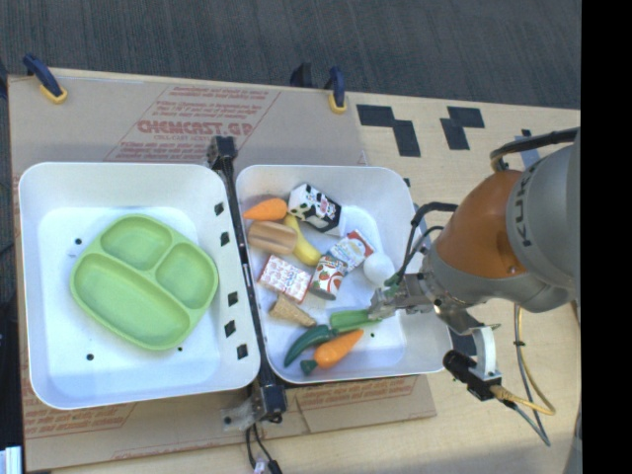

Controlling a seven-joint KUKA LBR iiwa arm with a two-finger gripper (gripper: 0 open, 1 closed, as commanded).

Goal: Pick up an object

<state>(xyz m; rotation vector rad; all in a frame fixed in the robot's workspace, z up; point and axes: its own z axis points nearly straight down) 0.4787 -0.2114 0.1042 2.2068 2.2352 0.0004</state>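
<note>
Touching the green pepper (346, 319), the end effector (385, 302); finger state unclear.

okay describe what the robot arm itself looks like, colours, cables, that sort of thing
The grey metal arm is thick and rounded, with a broad glossy orange band above the wrist. Thin black cables loop around the wrist. A yellow wire trails below it. The small dark tool has greenish parts near its tip.

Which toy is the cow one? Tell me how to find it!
Look in the right white bin, the one full of toy food, beside the bin holding the green divided plate. At its far end, right of the small orange carrot, lies a little carton. No other toy there has its black and white cow patches.
</note>
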